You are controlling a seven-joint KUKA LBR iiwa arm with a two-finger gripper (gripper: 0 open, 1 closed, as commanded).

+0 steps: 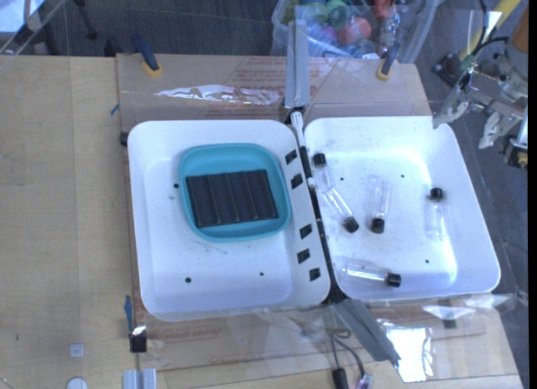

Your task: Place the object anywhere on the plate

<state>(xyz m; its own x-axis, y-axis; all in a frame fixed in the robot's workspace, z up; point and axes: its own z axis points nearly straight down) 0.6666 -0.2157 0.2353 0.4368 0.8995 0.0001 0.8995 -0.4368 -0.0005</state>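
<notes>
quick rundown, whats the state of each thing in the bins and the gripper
plate: in the left bin, flat, a dark ridged pad on it, no vial on it
vials: clear with black caps, lying loose on their sides in the right bin, none held
gripper: by the right bin's far right corner, holding nothing; open or shut unclear
</notes>
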